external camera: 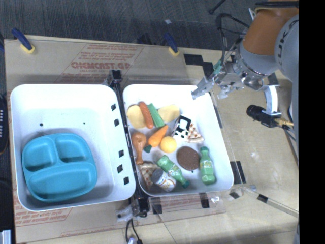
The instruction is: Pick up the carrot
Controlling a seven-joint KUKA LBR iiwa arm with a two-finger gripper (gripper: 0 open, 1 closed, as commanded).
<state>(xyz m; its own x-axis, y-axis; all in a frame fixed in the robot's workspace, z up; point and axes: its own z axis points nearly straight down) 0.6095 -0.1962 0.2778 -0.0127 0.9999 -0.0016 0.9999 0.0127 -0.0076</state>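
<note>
1. I saw the gripper [203,89] hanging over the back right corner of the right bin [219,131], above the rim, with nothing between its fingers; I could not tell whether it was spread or closed.
2. The carrot [158,135] lay near the middle of the right bin, toward its left wall, tilted with its thick end up and right and its green stub down and left.
3. It touched or nearly touched the orange ball [168,144] on its lower right and the green piece [155,115] above it; a sausage [146,114] and a pale yellow piece [135,117] sat further toward the back left corner.
4. I judged the carrot to be a light, stiff plastic toy, smooth and likely to slip, so I would pinch it across the middle of its tapered body, jaws square to its long axis.
5. Room was tight: the ball and the black-and-white card [183,125] crowded one side, a brown drumstick [138,141] the other.
6. The front edge of that bin held two green bottles [206,165], a brown disc [188,158] and a can [158,176], well away from my approach.
7. The left bin [30,100] held a blue tray [59,164], with open floor toward its back edge.
</note>
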